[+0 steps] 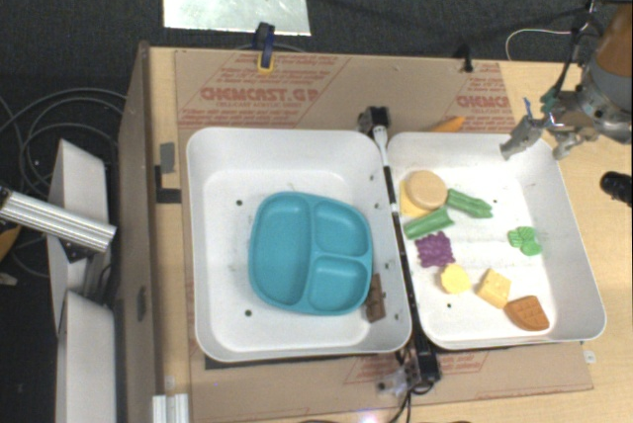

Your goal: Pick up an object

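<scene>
Jaws: apart, nothing between them. The grey two-finger gripper [540,136] hangs at the upper right corner of the right-hand shallow white plastic bin [572,243], over its far rim, well apart from every item below.

Camera view, contents of the right bin:
- round tan toy bun or biscuit [426,189], upper left, touching the long green toy pod [468,205] on its right.
- second green elongated piece [427,223], just below the bun, long axis slanting up to the right.
- purple toy grape cluster [434,250]; small yellow rounded piece [455,279]; yellow wedge-like block [494,288]; orange-brown toy pastry [526,313] near the front right corner.
- small green leafy piece [524,240], standing alone toward the right wall.

Contents of the left white bin [218,213]: one teal plastic divided plate [311,253].

Handling note (judgement): no target is yet committed. The isolated green leafy piece is the nearest and has free space all round, so a straight descent there risks least collision. If the long green pod is chosen, its long axis runs left to right with a slight downward tilt, tapering rightward; the fingers should close across its narrow width, clear of the bun.
</scene>
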`<state>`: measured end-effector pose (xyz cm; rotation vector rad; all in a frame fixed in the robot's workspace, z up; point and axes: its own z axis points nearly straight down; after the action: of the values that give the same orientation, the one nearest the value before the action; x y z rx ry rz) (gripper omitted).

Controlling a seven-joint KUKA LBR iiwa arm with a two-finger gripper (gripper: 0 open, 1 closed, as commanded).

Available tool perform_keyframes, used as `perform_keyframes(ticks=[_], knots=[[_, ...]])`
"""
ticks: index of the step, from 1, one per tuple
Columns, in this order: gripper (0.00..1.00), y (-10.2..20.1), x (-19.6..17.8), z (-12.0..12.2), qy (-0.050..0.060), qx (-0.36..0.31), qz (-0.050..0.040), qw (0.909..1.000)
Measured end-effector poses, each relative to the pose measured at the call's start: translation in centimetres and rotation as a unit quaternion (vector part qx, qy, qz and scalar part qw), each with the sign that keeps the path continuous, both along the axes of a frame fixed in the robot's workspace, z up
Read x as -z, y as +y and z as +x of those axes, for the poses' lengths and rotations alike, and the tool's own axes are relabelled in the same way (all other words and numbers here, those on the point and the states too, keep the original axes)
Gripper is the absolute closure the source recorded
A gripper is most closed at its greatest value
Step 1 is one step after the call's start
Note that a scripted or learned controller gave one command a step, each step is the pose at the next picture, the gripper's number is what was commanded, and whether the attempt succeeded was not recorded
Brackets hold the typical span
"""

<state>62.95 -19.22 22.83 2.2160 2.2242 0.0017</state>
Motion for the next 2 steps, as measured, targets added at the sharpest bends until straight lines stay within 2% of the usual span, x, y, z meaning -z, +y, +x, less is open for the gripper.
perform_keyframes(ticks=[1,2], knots=[[0.00,3.5,8.5,-7.9,0.006,0.002,0.0025,1.0000],[0.00,3.4,14.7,-14.6,0.003,0.003,0.0010,1.0000]])
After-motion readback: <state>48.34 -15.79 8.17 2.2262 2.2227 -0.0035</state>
